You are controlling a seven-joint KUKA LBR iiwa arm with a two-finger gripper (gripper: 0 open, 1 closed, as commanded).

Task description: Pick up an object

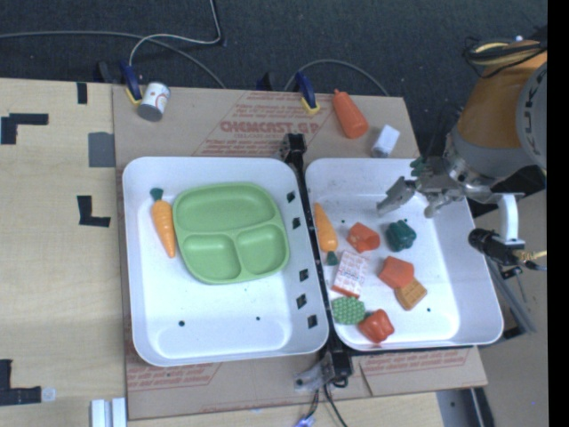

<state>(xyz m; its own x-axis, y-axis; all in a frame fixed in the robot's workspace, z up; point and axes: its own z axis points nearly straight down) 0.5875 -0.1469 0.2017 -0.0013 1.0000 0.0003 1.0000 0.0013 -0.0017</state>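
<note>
1. Camera view: the gripper (pixel 414 201) hangs over the upper part of the right bin (pixel 462 323), at the right of the frame. Its fingers (pixel 392 198) are spread apart and nothing lies between them.
2. Candidate objects sit loose in the right bin, lower right of the frame: a dark green piece (pixel 401 234) just below the gripper, an orange-red piece (pixel 363 237) to its left, an orange block (pixel 396 271), a tan waffle-like piece (pixel 411 294), a printed packet (pixel 349 274), a green bumpy piece (pixel 348 310), a red pepper-like piece (pixel 377 326) and a small carrot (pixel 324 229) against the bin's left wall.
3. Judgement: the spread fingers above the dark green piece suggest an approach stage, with that piece the nearest target. It stands apart from its neighbours, which favours a clean grasp.
4. The left bin (pixel 142 318) holds a green divided plate (pixel 233 231) with a second carrot (pixel 163 224) beside its left edge, well apart from the arm.
5. On the surface above the bins lie an orange bottle-shaped toy (pixel 350 115), a small white cube (pixel 386 139) and a small can (pixel 155 100), all outside the bins and so unlikely targets.
6. Risk: the packet lies flat and may resist a two-finger pinch.
</note>
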